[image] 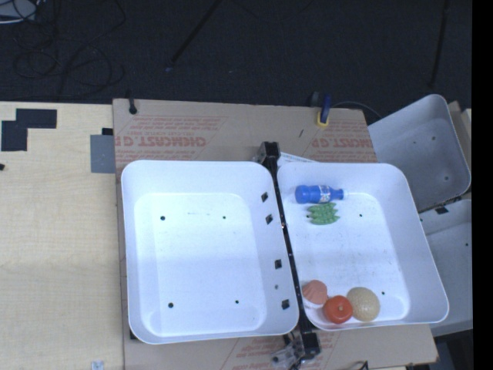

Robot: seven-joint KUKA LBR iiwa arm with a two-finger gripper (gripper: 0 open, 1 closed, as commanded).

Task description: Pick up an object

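All candidates sit in right bin [400, 206]: blue bottle [317, 194] and green piece [323, 214] at its far wall, three balls [339, 305] crowding its near-left corner. Tool state: cannot tell.

1. The arm's pose and reach cannot be told from the camera view.
2. How its wrist is turned cannot be told either.
3. The gripper's place and state cannot be told.
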